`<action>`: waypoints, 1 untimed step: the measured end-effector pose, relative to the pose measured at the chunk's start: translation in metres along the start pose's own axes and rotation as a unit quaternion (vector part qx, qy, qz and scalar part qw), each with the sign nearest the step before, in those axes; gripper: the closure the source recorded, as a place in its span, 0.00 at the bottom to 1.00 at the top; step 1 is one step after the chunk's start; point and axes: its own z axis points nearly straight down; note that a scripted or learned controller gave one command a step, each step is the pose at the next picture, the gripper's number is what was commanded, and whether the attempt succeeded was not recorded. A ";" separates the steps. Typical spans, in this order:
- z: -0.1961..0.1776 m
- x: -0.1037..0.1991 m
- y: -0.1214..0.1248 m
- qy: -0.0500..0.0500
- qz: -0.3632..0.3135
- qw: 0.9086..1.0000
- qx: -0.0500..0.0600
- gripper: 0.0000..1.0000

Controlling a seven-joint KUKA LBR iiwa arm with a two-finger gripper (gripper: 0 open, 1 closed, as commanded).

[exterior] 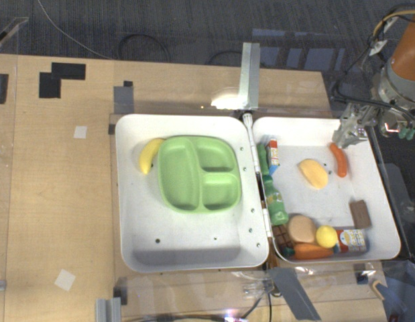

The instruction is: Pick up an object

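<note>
At the far right corner of the right bin (pixel 388 200), we see the gripper (pixel 346 137), finger state we cannot tell, just above the orange sausage (pixel 338 160), whose long axis runs away from it toward the bin's near edge.

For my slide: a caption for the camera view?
Gripper above right bin near orange sausage; green tray in left bin.

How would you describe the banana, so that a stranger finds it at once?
Look at the left bin. A green tray lies in it, and the banana curves along the tray's left edge. It is the bin's single yellow item.
</note>
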 end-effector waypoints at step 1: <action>0.092 0.109 0.019 0.003 -0.222 0.975 -0.001 1.00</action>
